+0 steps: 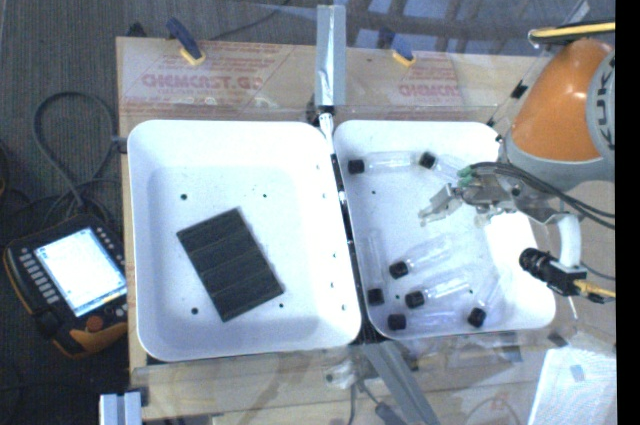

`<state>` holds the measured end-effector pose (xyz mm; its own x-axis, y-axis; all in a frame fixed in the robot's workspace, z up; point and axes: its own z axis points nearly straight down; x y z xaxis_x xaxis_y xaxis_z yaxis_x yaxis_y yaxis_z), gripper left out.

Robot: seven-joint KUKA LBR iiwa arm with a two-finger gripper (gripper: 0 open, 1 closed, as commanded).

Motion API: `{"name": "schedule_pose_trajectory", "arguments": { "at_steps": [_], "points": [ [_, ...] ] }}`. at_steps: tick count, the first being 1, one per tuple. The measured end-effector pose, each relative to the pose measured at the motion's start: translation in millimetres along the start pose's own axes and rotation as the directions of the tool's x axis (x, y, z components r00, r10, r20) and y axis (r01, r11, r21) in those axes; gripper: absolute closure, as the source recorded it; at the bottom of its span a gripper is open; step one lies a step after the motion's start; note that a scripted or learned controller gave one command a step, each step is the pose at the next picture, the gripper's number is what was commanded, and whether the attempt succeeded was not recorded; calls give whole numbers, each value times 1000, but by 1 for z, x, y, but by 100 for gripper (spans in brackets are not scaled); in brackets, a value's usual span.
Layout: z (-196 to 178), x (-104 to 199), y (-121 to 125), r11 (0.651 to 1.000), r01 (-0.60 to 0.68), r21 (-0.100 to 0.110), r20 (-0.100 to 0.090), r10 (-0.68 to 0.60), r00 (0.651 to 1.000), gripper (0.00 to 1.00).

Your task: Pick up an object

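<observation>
My gripper [443, 204] hangs over the upper middle of the right bin [400, 132], pointing left, with the arm coming in from the right. Several clear tubes with black caps lie in that bin. One tube [390, 161] lies along the back wall, left of the gripper. Another tube [422, 259] lies just below the gripper, and a third tube [440, 292] sits nearer the front. Loose-looking black caps [396, 321] dot the front edge. In the left bin [230, 129] lies a black ribbed rectangular pad [230, 264], turned at an angle.
A teach pendant [75, 275] with a lit screen rests off the bench at the left. Blue and yellow clamps [185, 39] hold the wooden board at the back. A metal post [330, 53] stands behind the seam between the bins.
</observation>
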<state>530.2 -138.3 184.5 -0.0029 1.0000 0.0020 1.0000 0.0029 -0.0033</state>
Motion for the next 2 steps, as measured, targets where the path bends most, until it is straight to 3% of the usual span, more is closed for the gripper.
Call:
{"name": "schedule_pose_trajectory", "arguments": {
  "at_steps": [1, 2],
  "points": [
    [95, -1, 110, 1000, 17, -15, 4, -17, 1000, 0],
    [94, 25, -1, 998, 59, -11, 4, -59, 998, 0]
  ]
}}
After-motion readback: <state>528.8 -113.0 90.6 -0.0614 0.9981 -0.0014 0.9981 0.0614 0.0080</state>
